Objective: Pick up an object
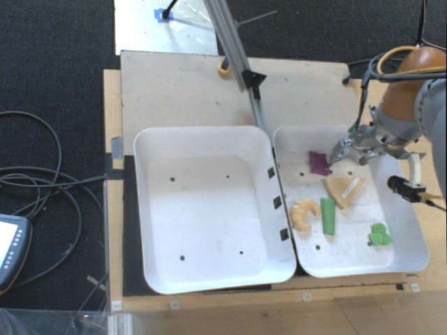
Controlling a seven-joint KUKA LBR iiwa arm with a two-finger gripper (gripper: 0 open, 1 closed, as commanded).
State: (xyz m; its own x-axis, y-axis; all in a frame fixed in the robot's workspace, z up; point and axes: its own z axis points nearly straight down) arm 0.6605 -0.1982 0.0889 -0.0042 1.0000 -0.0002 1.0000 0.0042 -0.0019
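- Purple piece [319, 162]: you find it in the right bin [412, 257], upper left part; small, crumpled, with no clear long axis.
- Wedge [343, 190]: tan, just below and right of the purple piece; its point faces the bin's near edge and its broad end faces up and right.
- Green stick [327, 216]: long axis runs nearly straight up and down the view, slightly tilted; it lies just right of the shrimp.
- Shrimp [303, 214]: pale orange, curved, its arch bulging toward the left bin [150, 187].
- Green clump [379, 235]: small, lower right of the right bin, well apart from the rest.
- Gripper [347, 149]: grey metal, hanging over the upper part of the right bin, reaching leftward from the arm [412, 89]. You cannot tell whether its fingers are apart or together; nothing shows between them.
- Relation: the purple piece lies just left of and below the gripper tip, very near it; contact cannot be judged. The wedge lies below the gripper, apart from it. The stick, shrimp and clump sit farther toward the near edge.
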